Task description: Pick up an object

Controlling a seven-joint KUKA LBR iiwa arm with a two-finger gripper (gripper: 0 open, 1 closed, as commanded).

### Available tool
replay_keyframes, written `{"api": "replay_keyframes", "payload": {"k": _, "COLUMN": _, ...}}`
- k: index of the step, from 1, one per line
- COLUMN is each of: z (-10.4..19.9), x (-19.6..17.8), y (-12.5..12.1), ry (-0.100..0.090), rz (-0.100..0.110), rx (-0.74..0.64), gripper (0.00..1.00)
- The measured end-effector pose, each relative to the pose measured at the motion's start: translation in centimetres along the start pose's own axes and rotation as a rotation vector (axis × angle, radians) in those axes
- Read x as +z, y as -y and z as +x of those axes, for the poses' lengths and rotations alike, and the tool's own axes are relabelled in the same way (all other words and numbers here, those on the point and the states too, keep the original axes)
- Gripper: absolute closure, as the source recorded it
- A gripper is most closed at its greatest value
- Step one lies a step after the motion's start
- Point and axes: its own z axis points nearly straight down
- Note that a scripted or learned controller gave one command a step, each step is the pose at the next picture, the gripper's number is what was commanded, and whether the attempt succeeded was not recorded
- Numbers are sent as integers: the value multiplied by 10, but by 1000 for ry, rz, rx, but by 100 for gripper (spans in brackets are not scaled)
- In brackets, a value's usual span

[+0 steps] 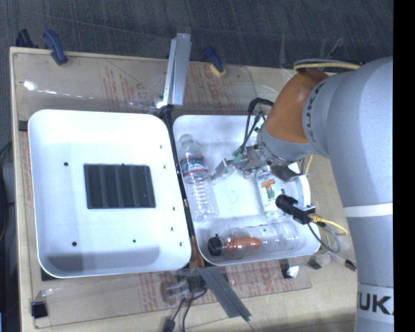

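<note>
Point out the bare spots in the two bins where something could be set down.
Left bin: open white floor all around the dark slatted panel. Right bin: crowded; small patch between the upright-lying water bottle and gripper, above the dark-capped bottle.

dark grey carpet-ish floor (194,12) all around, light wooden bench (90,81) with faint red print, blue clamps (54,45) on its far edge, flat even lighting

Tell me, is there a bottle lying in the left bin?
No. Both bottles lie in the right bin; the left bin holds a dark grille.
</note>
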Motion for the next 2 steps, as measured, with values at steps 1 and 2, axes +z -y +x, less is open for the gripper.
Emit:
{"api": "replay_keyframes", "payload": {"k": 1, "z": 1, "x": -10, "y": 0, "ry": -1, "rz": 1, "rx": -4, "gripper": 100}}
{"api": "replay_keyframes", "payload": {"k": 2, "z": 1, "x": -10, "y": 0, "ry": -1, "rz": 1, "rx": -5, "gripper": 0}}
